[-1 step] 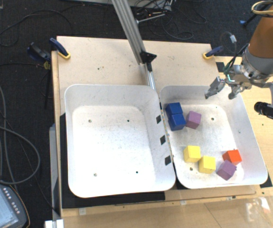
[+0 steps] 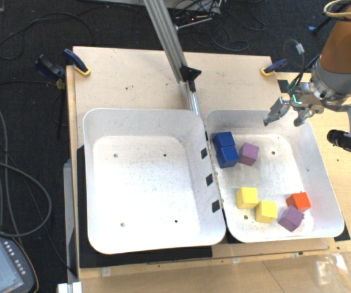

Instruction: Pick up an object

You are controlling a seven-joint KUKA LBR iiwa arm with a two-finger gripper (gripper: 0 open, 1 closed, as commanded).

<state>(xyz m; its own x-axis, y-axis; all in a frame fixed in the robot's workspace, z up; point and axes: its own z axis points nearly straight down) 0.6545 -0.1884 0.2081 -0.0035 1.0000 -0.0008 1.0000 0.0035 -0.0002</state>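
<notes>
So the tabletop (image 2: 163, 78) carries two shallow white bins side by side, and the left bin (image 2: 96, 163) isn't the one that matters here. All the candidates sit in the right bin (image 2: 322, 182). The arm (image 2: 343, 41) comes in from the right with its gripper (image 2: 288, 113) hanging above the bin's far rim, fingers spread apart with nothing between them, so no grasp has been made yet.

Biggest target is the blue block (image 2: 226, 148), which looks like two cubes stacked or pressed together (hard to tell which), tight up against the bin's left wall. Touching or nearly touching it on the right is a purple cube (image 2: 249, 153). I'd skip both: the wall blocks one finger, and the neighbour crowds the other.

Down near the front there are two yellow cubes (image 2: 246, 197) and (image 2: 267, 211), just beside each other, then an orange cube (image 2: 298, 201) with another purple cube (image 2: 292, 218) right up against it.

My guess at the best bet is the left yellow cube, since it has open floor on its far and left sides. Come straight down, centre over it, turn the wrist so the fingers close along the free axis and not toward its yellow neighbour, and go low enough to clamp the cube's middle before lifting.
</notes>
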